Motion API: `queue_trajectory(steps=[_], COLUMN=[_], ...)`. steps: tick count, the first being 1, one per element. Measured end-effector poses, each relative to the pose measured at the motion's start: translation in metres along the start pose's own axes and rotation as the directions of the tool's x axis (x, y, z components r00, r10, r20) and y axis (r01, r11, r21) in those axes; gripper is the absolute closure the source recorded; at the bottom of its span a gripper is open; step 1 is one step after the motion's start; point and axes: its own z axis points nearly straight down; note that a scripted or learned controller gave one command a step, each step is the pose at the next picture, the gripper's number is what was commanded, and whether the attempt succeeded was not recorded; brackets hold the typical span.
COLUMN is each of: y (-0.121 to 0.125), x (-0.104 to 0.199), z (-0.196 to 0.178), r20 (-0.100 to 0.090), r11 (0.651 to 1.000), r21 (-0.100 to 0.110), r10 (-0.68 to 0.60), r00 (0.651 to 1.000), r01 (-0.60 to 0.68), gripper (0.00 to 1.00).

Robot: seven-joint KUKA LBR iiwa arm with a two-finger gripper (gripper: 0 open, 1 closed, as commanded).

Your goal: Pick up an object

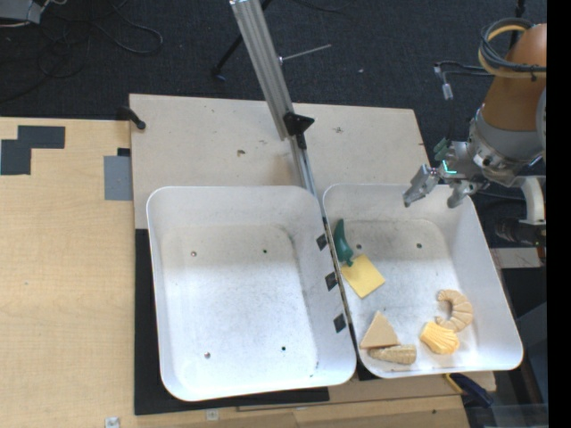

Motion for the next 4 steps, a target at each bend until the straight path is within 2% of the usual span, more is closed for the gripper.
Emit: queue_trajectory(steps=[1,3,4], y=[0.001,0.006,0.005], x=[0.0,0.003,0.005], z=[-0.003,0.124,0.133], r20=[0.001,-0.001,0.001], r11=[1.0,1.0,1.0], r21=[-0.004,0.003,-0.002], r10=[-0.002,-0.004,-0.005], r00=[1.0,1.0,1.0], r01=[0.002,0.004,0.005], gripper=[0.0,0.0,0.0])
